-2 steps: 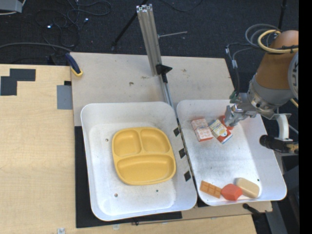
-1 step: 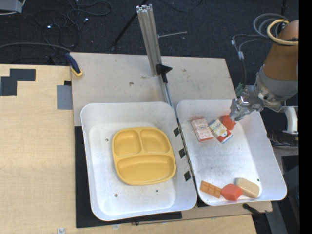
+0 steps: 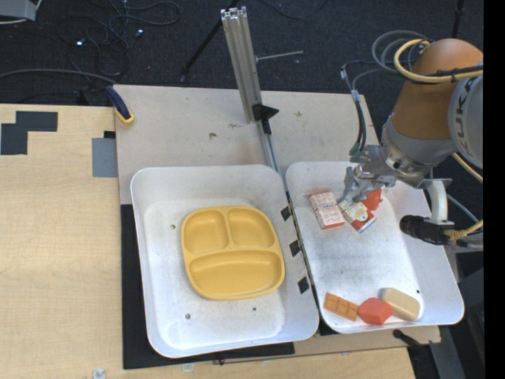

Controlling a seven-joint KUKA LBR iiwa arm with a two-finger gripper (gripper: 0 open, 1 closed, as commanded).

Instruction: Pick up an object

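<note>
Camera view
Task's thing: a small red and white carton (image 3: 364,212), lying tilted in the right bin's far half, toward the far right corner; its red upper end points up toward the arm, its white face with red trim points down toward the bin's middle.
Gripper: the grey two-finger gripper (image 3: 357,201) is down on the carton's top; I cannot tell how its fingers are set, nor whether the carton sits between them.
Arm: the grey arm with an orange band (image 3: 436,85) reaches in over the desk's right edge.
Right bin: a shallow white plastic bin (image 3: 442,294) holds the carton, and just beside it on the left a flat white box with pink and red print (image 3: 326,209), lying askew. Along the bin's near edge sit a tan waffle-like rectangular block (image 3: 341,305), a red wedge-shaped block (image 3: 374,311) and a pale beige rounded block (image 3: 401,303), touching in a row.
Left bin: a shallow white plastic bin (image 3: 158,204) holds a yellow three-compartment plastic tray (image 3: 232,251) near its middle.
</note>
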